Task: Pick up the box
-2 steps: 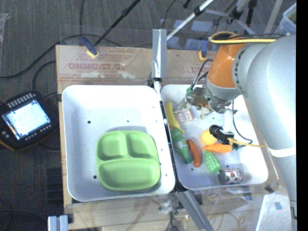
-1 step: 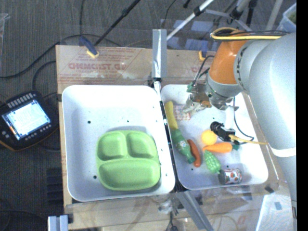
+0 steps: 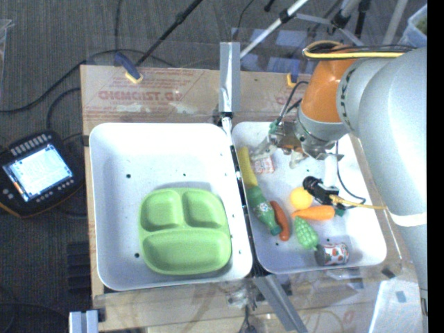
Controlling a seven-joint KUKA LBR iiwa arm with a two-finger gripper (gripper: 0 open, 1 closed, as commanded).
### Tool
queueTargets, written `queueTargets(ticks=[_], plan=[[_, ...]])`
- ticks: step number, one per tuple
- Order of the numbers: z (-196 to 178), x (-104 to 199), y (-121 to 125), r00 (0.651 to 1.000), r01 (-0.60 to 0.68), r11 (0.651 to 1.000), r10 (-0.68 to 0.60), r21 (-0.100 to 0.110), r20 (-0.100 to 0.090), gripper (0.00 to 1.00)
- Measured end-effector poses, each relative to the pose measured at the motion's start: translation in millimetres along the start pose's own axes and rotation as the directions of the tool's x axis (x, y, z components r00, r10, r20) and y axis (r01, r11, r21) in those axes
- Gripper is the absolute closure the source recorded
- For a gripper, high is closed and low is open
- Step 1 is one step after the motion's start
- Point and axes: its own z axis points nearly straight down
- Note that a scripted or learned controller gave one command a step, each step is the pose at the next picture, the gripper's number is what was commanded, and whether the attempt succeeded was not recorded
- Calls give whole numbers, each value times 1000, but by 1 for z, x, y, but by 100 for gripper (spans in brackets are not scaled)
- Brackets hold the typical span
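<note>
The box [image 3: 263, 163], small with a red-and-white print, lies untouched at ten o'clock in the right bin [image 3: 368, 252], so the pick is not yet made. The gripper [image 3: 291, 144] hovers just beside it at two o'clock; whether it is clenched or released, I cannot tell. Also there: a banana [image 3: 244, 166], green bottle [image 3: 262, 210], lemon [image 3: 301, 198], carrot [image 3: 316, 214], can [image 3: 331, 254]. The left bin [image 3: 118, 151] holds a green divided tray [image 3: 185, 232].

The grey arm [image 3: 388, 116] is reaching in from the right, its orange band showing above the wrist, the gripper [image 3: 286, 143] pointing down at the far side.
</note>
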Motion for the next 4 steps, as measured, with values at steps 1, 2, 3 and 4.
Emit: queueTargets(ticks=[1, 2, 3, 4], plan=[[8, 0, 2, 1000, 5, 1000, -5, -1, 2, 0], [-3, 2, 4, 1000, 7, 1000, -7, -7, 0, 100], [-1, 2, 2, 1000, 6, 1000, -6, -2, 0, 0], [-10, 2, 3, 1000, 7, 1000, -7, -3, 0, 100]])
